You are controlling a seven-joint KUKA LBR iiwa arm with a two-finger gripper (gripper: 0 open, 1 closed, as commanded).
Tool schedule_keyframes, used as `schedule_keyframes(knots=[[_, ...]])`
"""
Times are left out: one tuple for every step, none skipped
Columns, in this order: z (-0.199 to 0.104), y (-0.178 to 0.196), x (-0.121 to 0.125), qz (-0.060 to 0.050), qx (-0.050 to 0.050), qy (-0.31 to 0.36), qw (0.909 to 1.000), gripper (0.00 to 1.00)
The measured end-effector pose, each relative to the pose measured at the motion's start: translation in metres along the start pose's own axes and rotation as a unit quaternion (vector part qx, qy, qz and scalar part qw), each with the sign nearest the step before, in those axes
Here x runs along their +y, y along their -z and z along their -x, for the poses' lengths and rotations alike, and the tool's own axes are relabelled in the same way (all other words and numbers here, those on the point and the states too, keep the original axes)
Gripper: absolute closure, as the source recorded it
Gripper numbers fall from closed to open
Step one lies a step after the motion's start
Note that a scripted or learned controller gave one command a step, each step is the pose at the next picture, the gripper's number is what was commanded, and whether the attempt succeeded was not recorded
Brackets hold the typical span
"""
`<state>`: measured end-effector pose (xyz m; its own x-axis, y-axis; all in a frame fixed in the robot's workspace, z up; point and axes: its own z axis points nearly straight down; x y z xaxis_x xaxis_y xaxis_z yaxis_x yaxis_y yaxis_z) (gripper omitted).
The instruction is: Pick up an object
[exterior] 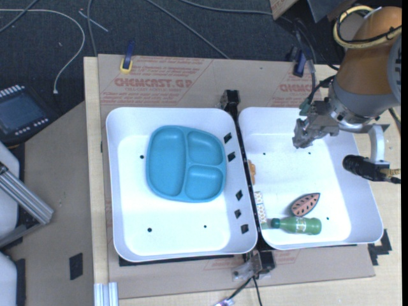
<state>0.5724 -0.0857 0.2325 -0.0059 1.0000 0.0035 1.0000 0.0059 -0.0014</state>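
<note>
Nearest you, the green bottle (298, 225) is lying along the right bin's (357, 190) front edge, the leaf-shaped piece (305, 203) just behind it. Farther back, the gripper (305, 136) is hovering well apart from both.

- plate (185, 164): light blue
- bins (127, 234): white
- bottle (296, 225): green, white cap
- leaf-shaped piece (305, 203): orange-brown, dark flecks
- arm (370, 50): grey, orange band
- board (159, 75): tan, red print
</note>
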Motion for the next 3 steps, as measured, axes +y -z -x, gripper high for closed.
schedule_keyframes(knots=[[-0.054, 0.009, -0.005, 0.000, 0.000, 0.000, 1.0000, 1.00], [-0.099, 0.000, -0.012, -0.001, 0.000, 0.000, 1.0000, 1.00], [-0.141, 0.002, -0.025, -0.001, 0.000, -0.001, 1.0000, 1.00]])
